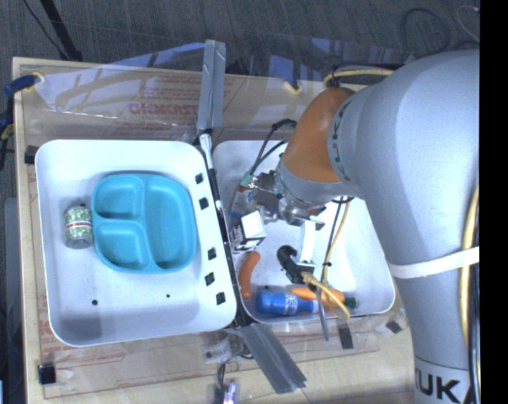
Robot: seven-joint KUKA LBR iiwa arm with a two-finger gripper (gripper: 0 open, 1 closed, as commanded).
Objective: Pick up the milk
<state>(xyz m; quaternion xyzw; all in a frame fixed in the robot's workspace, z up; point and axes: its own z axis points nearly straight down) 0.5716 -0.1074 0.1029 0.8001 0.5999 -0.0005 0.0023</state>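
A small white carton, which looks like the milk [252, 225], sits at the left side of the right bin [367, 263], close to the divider between the bins. My gripper [247, 202] is low in that bin, right above and against the carton's upper edge. The wrist and the orange band hide most of the gripper, and I cannot tell whether the carton is between the jaws.
In the right bin's front lie an orange sausage-shaped item [248, 274], a blue bottle [283, 303] and an orange carrot-like piece [317, 294]. The left bin [68, 301] holds a blue divided plate [144, 221] and a small green-labelled can [78, 225].
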